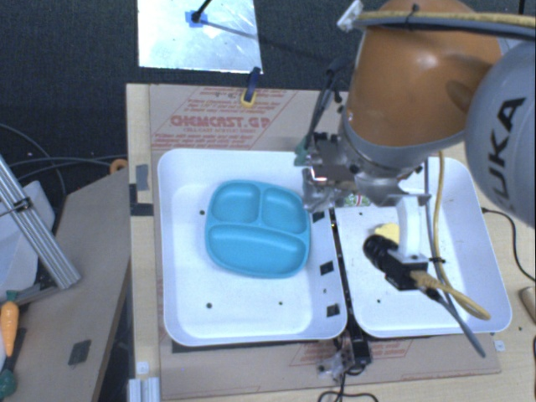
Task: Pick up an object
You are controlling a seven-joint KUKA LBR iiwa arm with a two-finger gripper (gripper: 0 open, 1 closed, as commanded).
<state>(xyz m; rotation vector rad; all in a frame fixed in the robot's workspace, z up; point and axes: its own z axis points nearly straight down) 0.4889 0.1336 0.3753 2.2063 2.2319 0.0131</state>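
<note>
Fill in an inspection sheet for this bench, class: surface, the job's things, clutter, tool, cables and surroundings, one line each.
Surface: two shallow white bins side by side, left bin and right bin, on a bench.
Job's things: blue divided plate lies flat in the left bin; a small yellow object lies in the right bin, partly hidden.
Clutter: nothing seen.
Tool: tool hangs low over the seam between the bins; its grip cannot be judged.
Cables: yellow cable loops over the right bin.
Surroundings: shiny sheet behind the bench; aluminium rail at left.
</note>
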